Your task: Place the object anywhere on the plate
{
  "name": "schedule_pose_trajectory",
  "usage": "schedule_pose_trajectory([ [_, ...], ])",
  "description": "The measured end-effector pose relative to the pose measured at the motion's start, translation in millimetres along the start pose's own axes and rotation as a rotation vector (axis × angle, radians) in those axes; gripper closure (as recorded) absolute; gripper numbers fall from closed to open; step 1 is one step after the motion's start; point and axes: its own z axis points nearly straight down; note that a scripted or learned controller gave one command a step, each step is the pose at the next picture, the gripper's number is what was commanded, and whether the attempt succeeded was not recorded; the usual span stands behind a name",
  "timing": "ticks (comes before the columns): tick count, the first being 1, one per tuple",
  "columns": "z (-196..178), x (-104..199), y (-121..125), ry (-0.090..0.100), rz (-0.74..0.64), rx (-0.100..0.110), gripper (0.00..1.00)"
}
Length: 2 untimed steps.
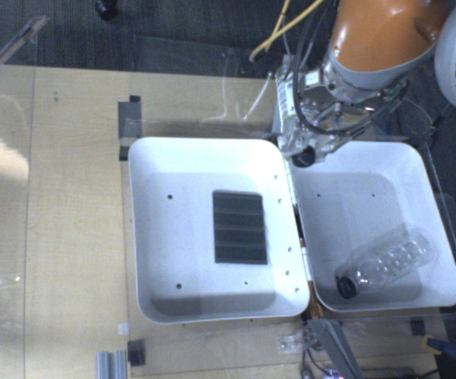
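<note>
The two bins are looking like smooth white plastic: the left bin is showing a matt sheen, the right bin much the same. A dark ribbed plate, matt black, is lying flat in the left one. The clear plastic bottle is glinting, see-through, with a black cap. The bench is looking like pale, smooth wood. The arm's orange band is shining glossy.

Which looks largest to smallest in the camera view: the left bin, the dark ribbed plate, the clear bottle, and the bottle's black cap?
1. left bin
2. dark ribbed plate, lying flat in that bin
3. clear plastic bottle, on its side in the right bin; its footprint looks close to the plate's, so this order is unsure
4. black cap
</note>
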Motion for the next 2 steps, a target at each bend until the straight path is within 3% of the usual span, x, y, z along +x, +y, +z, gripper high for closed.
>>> schedule_pose_trajectory([
  [1,14.8,34.2,-26.5,0.000,-0.205,-0.003,1.00],
  [2,93.4,36.2,-26.2,-0.001,-0.545,-0.004,1.00],
])
